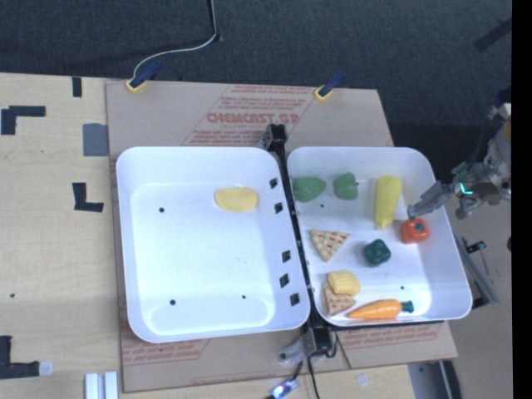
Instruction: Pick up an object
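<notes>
So the job is just to grab any object, and the gripper point(422, 209) sits over the right rim of the right bin point(445, 302), just above and touching-close to the red tomato-looking toy point(414, 231). Nothing is visibly held, and I honestly can't tell if the gripper is open or closed from this angle.

If I were tuning this, I'd go for that tomato since it's the closest candidate. It's round and probably rolls, and it's right by the bin wall, so I'd come straight down and centre on it rather than swipe in from the side. The wall could block one side of the grasp, so nudging it inward first might help. The corn cob point(387, 199) is just beside it, so watch for bumping that.

Count, front of the bench going back:
- 1 orange carrot point(378, 309)
- 1 tan wedge point(337, 302) with 1 yellow chunk point(343, 283) touching it
- 1 dark green pepper point(376, 253)
- 1 triangular slice point(329, 242)
- 1 tomato, 1 corn cob
- 2 light green pieces point(308, 189) along the back
- 1 yellow lump point(236, 199), on its own in the left bin point(133, 223)

That's nine in the right bin, one in the left, two bins, and two clamps point(330, 84) on the cardboard's far edge.
</notes>
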